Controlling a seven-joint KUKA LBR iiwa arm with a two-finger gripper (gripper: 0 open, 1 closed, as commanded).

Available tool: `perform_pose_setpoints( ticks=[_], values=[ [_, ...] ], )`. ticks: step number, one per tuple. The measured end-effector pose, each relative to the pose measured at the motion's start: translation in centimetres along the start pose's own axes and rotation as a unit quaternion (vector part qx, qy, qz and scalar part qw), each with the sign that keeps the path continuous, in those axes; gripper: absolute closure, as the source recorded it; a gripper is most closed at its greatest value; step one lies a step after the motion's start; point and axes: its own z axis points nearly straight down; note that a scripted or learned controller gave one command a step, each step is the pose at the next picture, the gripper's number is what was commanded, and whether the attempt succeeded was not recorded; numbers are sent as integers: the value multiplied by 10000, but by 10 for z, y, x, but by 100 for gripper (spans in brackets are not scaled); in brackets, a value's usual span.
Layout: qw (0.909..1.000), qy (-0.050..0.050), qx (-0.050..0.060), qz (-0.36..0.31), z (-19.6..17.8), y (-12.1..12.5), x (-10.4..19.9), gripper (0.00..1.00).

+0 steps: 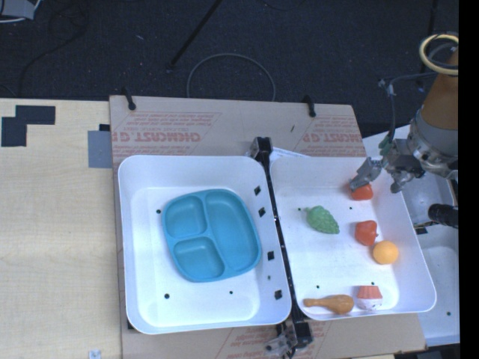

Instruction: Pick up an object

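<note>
From the overhead camera you see the arm coming in from the right, with its gripper over the far right corner of the right bin. The fingers stand apart, and nothing sits between them; the nearer finger tip is just above a small red piece, and you cannot tell whether it touches it. Taking that red piece as your mark, a green leafy piece lies to its left and nearer the camera, a second red piece lies straight toward you, and an orange ball sits just beyond that. A brown drumstick and a red and white piece rest by the near wall. The left bin holds a blue divided plate
</note>
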Motion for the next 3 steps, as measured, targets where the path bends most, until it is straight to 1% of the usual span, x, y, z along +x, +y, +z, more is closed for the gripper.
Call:
perform_pose_setpoints(
  ticks=[1,2,3],
  values=[
    [10000,-14,-68,-11,-8,2,0,0],
    [10000,-4,-41,-18,45,2,10,0],
    [10000,-8,-52,-28,94,10,16,0]
  ],
)
